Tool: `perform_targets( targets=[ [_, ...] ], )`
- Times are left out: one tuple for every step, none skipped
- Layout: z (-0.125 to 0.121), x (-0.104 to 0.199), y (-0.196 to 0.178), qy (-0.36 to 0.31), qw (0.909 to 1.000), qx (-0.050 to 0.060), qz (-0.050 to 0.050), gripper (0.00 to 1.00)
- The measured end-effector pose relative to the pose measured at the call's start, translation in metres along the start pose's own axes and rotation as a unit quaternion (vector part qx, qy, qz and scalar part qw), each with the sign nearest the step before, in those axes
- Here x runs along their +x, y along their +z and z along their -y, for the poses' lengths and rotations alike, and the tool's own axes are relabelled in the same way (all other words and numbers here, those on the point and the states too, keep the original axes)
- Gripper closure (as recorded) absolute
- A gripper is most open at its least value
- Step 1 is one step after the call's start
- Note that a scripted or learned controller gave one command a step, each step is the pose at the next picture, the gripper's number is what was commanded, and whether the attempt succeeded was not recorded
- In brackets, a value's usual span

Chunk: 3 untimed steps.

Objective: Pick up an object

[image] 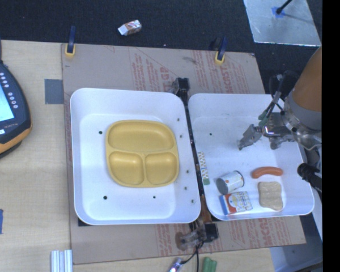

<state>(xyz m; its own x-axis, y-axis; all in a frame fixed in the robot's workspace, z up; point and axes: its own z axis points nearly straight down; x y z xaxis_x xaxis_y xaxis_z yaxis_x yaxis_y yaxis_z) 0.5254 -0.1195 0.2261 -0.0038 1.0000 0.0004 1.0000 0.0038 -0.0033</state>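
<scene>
In the right bin, my gripper hangs over bare floor in the upper right part, open, with nothing between its fingers. Below it, apart from the fingers, lies an orange sausage. A small silver can lies on its side near the bin's lower middle. A tan slice of bread rests at the lower right. Next to the can sits a small flat carton with a blue and red print.
The left bin holds a yellow divided plate. A teach pendant lies on the bench at the far left. Clamps sit between the bins at top and bottom. A crumpled wrapper lies on the dark floor beyond.
</scene>
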Motion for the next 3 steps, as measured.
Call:
perform_targets(
  targets=[
    [0.041, 0.024, 0.078, -0.001, 1.0000, 0.000, 0.000, 0.00],
    [0.049, 0.026, 0.135, -0.001, 1.0000, 0.000, 0.000, 0.00],
    [0.048, 0.025, 0.124, -0.003, 1.0000, -0.001, 0.001, 1.00]
  ],
)
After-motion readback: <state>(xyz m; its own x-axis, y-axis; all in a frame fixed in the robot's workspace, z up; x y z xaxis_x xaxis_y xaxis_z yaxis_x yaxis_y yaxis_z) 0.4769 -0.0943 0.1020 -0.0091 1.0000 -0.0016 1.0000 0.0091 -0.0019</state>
